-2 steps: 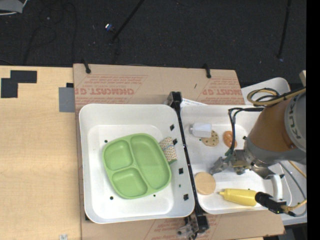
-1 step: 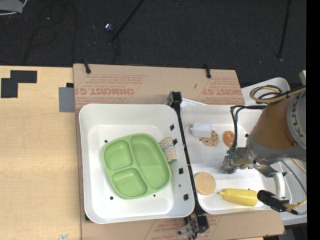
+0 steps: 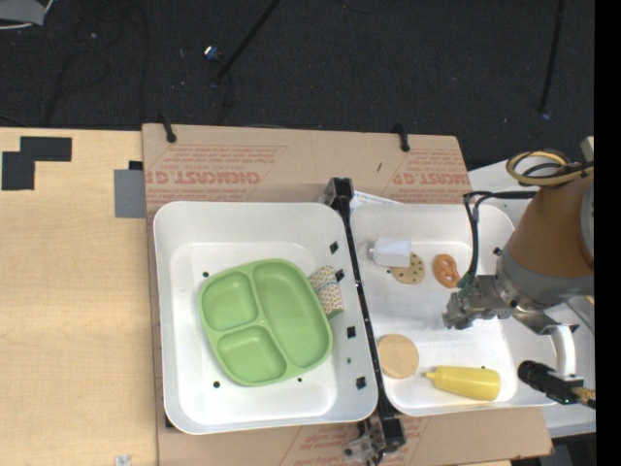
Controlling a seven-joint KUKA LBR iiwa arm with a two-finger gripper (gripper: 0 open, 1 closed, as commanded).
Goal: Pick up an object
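The right bin (image 3: 427, 226) holds a yellow squeeze bottle (image 3: 466, 382) lying near its front wall, a tan round disc (image 3: 397, 354), a brown cookie (image 3: 408, 269), an orange piece (image 3: 445, 270) and a white cup (image 3: 391, 252) on its side. My gripper (image 3: 464, 313) hangs low at the bin's right side, above bare floor between the orange piece and the bottle. Nothing shows between its fingers.
The left bin (image 3: 184, 241) carries a green divided plate (image 3: 264, 320) with a small patterned item (image 3: 328, 290) at its right edge. A black divider rail (image 3: 351, 289) runs between the bins. Cables (image 3: 536, 166) loop at the right above the arm.
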